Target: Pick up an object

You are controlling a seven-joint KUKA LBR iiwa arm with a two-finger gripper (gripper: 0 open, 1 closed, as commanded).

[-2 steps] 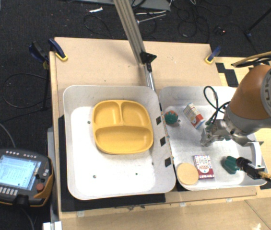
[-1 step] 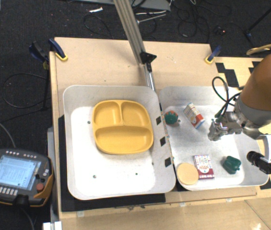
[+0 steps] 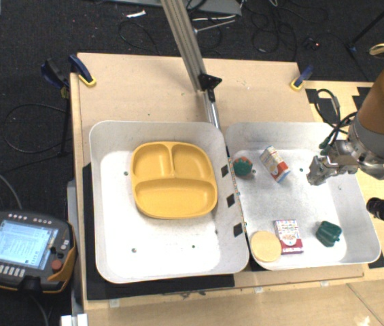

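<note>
Since our pincer (image 3: 316, 172) hangs over the right bin (image 3: 355, 212) beside the small carton (image 3: 274, 164), we can't tell its grip.

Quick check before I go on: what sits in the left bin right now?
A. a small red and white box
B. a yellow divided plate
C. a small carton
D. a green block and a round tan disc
B: the yellow divided plate lies alone in the left bin, while the smaller items, such as the small red and white box, lie in the right bin.
</note>
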